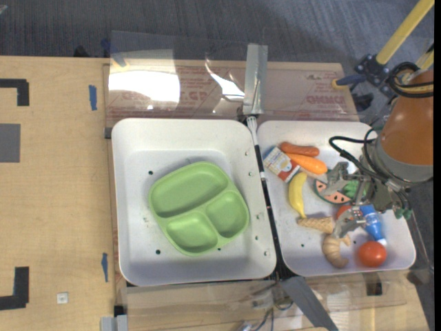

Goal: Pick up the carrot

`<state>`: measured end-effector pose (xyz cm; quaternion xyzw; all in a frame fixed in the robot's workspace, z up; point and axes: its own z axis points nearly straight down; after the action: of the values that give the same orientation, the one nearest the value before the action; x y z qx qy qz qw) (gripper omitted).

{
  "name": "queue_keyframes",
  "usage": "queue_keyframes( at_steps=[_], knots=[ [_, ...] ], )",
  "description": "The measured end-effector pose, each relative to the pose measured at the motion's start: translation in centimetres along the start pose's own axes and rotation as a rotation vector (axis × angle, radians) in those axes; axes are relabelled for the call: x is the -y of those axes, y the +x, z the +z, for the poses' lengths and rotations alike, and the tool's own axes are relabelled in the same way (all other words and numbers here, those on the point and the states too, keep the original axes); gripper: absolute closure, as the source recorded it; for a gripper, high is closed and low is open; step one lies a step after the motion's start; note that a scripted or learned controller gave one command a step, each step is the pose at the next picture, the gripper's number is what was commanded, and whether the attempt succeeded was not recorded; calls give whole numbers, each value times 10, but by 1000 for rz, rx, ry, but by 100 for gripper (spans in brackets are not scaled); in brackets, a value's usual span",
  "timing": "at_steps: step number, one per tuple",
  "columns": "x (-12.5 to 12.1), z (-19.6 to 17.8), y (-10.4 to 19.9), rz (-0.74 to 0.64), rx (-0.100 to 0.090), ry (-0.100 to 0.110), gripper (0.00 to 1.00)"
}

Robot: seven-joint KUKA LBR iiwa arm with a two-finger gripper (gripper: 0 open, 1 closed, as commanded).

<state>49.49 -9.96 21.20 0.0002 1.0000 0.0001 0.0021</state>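
The carrot (309,163) is a short orange piece lying in the right bin (400,264), near its far left part, just in front of a red-orange sausage (300,149). My gripper (345,197) hangs low over the middle of the right bin, to the right of the carrot and nearer the camera, apart from it. It is open, one finger near the far side and one near the near side of a watermelon slice (331,192), and nothing is held. The arm's orange band (411,136) rises at the right.
Around the carrot lie a small carton (276,161), a banana (297,194), a tan bread piece (315,223), a potato (335,251), a tomato (373,254) and a blue bottle (373,225). The left bin (131,150) holds a green divided plate (198,207).
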Motion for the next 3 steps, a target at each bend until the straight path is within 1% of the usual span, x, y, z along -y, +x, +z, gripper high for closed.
queue_keyframes(
  at_steps=[1, 2, 3],
  knots=[
    [0, 95, -49, 35, 10, 1, 0],
    [-7, 124, -135, 333, 3, 0, 0],
    [-8, 109, -139, 331, 20, 1, 100]
  ],
)
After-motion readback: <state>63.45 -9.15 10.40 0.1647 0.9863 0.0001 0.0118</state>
